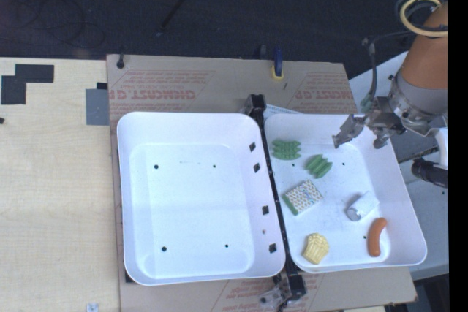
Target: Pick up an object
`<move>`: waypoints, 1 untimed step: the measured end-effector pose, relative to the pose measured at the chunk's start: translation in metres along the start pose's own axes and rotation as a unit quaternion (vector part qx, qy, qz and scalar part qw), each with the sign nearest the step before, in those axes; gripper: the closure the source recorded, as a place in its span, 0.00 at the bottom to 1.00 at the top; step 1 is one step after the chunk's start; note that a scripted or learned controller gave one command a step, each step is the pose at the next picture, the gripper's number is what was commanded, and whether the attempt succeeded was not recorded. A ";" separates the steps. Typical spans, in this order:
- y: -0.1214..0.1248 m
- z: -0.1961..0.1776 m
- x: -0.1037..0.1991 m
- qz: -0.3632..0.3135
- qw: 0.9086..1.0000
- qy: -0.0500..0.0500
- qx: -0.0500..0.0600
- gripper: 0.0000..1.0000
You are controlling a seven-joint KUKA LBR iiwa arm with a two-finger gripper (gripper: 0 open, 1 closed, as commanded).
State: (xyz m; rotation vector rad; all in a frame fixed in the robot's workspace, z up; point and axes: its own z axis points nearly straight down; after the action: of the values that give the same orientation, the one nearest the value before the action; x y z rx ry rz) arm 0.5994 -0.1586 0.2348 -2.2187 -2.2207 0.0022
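**Clerk:** Item one, the pickable objects. Where are they lodged, and how is the gripper [363, 131] placed against them?

**Keeper:** All six are held in the right bin [411, 230]. The gripper is seen above that bin's upper right part, with its two fingers spread apart and nothing between them. Nearest to it lie the two green ridged pieces: the first green piece [286, 150] down and left of the fingers, the second green piece [318, 166] below them and slightly left. No object is touched.

**Clerk:** Count by kind?

**Keeper:** Green ridged pieces, two. One checkered block [303, 196] with a green edge, near the bin's middle. One grey-white object [357, 207], to the right of the block; its form cannot be made out. One orange sausage-shaped piece [376, 237], close to the lower right wall. One yellow corn-like piece [316, 248], near the front wall. Bins, two; the left bin [128, 179] is recorded beside the right one, their inner walls meeting at a line of black clips [263, 186].

**Clerk:** Edges and room?

**Keeper:** The objects are set apart from each other, with bare white floor between them. The widest bare patch is noted in the right bin's upper right, below the gripper. The sausage-shaped and corn-like pieces are crowded closest to the walls. Both bins are borne on a brown cardboard sheet [183, 84].
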 end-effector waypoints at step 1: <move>0.027 -0.192 -0.001 0.000 1.000 -0.003 -0.010 0.00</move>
State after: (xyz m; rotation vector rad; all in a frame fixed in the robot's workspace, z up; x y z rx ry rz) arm 0.6272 -0.1595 0.4267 -2.2312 -2.2342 -0.0137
